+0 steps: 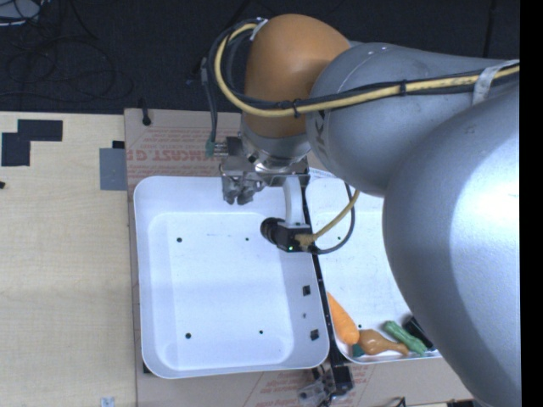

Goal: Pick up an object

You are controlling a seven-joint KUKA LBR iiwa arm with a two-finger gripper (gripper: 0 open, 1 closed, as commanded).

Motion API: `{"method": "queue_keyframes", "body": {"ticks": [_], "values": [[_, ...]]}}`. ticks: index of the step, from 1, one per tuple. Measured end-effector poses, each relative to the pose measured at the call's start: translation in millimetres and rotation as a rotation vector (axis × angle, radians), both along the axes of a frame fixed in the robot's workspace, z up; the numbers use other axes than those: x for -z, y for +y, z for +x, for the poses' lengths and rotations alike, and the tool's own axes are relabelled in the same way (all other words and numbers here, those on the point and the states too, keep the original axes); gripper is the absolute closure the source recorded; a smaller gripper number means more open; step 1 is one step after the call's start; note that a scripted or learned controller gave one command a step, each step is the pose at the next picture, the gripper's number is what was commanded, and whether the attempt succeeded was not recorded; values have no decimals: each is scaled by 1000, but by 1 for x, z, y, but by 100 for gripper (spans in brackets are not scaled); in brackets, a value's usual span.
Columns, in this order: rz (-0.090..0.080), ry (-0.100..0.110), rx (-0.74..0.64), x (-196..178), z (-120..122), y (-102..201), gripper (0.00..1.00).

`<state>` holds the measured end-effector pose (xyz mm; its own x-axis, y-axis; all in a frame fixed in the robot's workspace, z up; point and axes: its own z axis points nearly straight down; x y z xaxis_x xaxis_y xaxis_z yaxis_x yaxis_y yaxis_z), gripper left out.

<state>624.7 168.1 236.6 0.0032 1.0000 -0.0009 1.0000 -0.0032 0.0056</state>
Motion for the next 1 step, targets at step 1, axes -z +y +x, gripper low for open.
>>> {"method": "queue_keyframes", "body": {"ticks": [1], "values": [[-2, 19, -7, 115, -1, 50, 100]]}}
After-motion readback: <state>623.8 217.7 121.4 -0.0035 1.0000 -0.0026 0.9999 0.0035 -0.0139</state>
